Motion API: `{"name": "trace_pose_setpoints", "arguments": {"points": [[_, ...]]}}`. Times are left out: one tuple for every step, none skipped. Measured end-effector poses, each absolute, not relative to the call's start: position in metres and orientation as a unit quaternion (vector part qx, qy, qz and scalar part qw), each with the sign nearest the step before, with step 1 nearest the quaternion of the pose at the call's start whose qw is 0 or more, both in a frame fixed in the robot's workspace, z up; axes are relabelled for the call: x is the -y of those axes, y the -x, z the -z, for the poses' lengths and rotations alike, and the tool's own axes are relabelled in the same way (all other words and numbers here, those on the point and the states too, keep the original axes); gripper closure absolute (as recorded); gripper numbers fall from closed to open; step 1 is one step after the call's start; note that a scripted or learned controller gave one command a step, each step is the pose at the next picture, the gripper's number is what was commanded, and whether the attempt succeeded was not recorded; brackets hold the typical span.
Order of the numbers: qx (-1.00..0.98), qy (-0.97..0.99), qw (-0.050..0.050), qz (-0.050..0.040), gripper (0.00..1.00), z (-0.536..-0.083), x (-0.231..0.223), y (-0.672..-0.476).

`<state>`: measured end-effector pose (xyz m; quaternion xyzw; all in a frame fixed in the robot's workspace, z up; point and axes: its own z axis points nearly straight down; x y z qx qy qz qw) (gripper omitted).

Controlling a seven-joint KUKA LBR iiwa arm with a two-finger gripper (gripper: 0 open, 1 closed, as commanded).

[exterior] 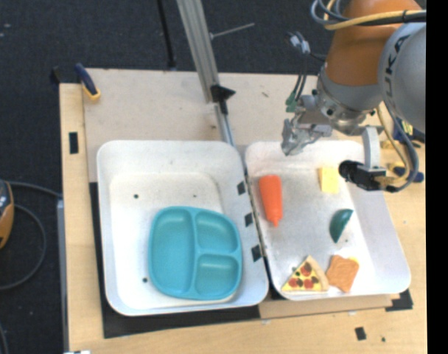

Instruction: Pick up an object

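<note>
While the gripper (294, 144) hangs at the right bin's (379, 282) far rim, grip state unreadable, carrot (271, 198) lies just nearer-left, long axis near-to-far.

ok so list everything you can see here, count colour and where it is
bins: 2, white, side by side on the bench
divided plate: 1, turquoise, in the left bin, toward its near right corner
carrot: 1, orange, right bin, by its left wall
yellow block: 1, yellow, right bin, toward the far side
green piece: 1, dark green, right bin, middle right
pizza slice: 1, yellow with red dots, right bin, near edge
orange cracker: 1, orange, right bin, beside the pizza slice
metal rail: 1, silver, slanting down to the gap between the bins
clamp: 1, blue and yellow, far left corner of the bench
arm: 1, grey with orange band, reaching in from the right
claw: 1, grey, over the right bin's far left corner
</note>
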<state>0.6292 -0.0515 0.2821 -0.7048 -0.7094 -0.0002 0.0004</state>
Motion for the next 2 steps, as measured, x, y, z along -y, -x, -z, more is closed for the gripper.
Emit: {"name": "trace_pose_setpoints", "arguments": {"points": [[0.709, 0.705, 0.000, -0.0001, 1.00, -0.274, -0.002, -0.633], [0.710, 0.704, 0.000, 0.0003, 1.00, -0.269, -0.060, -0.617]]}}
